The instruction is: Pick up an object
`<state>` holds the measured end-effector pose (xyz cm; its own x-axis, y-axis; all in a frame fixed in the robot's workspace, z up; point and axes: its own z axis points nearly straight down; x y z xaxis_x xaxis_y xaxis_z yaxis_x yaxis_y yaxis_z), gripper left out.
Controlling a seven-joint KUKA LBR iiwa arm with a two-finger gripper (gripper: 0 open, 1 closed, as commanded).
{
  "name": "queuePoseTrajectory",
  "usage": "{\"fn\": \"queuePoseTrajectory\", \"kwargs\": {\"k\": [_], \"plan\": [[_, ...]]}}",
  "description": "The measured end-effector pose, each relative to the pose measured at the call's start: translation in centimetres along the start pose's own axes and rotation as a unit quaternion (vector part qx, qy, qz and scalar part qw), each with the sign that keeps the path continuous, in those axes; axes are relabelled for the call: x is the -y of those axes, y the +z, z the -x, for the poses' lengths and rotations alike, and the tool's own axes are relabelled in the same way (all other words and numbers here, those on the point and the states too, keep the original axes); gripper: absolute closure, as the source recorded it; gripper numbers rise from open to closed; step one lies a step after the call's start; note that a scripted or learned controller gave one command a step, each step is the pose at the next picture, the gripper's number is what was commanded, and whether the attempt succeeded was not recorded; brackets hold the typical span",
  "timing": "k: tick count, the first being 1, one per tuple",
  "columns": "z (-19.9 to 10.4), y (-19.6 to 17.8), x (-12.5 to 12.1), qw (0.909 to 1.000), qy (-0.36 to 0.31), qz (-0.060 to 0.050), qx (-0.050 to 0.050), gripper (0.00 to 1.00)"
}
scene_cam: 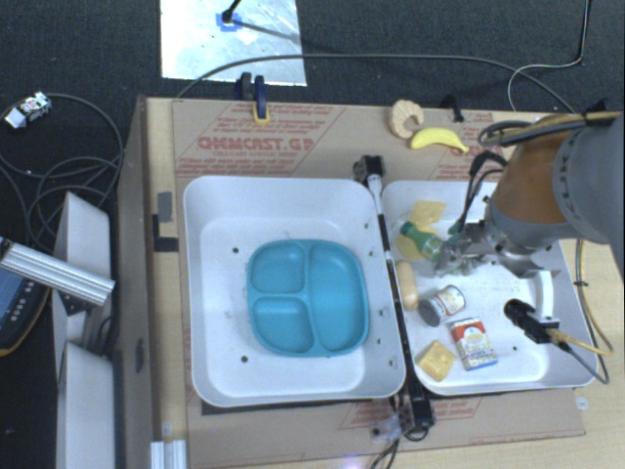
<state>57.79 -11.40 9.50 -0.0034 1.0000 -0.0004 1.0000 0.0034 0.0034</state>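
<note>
Gripper (451,255), finger state indeterminate, sits low beside the green bottle (421,240): probably light, rigid, slippery; grasp across its body.

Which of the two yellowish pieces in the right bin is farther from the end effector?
The yellow piece at the bin's near edge, beside the red-and-white box; the other lies farther back.

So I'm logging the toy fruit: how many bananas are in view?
1. The yellow banana lies on the cardboard behind the right bin, outside it, beside a tan ring-shaped piece. More could be hidden under the arm.
</note>
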Motion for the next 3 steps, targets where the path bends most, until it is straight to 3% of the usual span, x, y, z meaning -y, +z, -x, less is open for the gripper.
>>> {"fn": "queuePoseTrajectory", "kwargs": {"k": [1, 2, 3], "plan": [[-7.2, -9.1, 1.3, 1.0, -0.001, 0.0, -0.001, 1.0], [-7.1, -9.0, 1.4, 1.0, 0.0, -0.001, 0.0, 0.0], [-1.5, -3.4, -4.6, 1.0, 0.001, -0.002, 0.0, 0.0]]}}
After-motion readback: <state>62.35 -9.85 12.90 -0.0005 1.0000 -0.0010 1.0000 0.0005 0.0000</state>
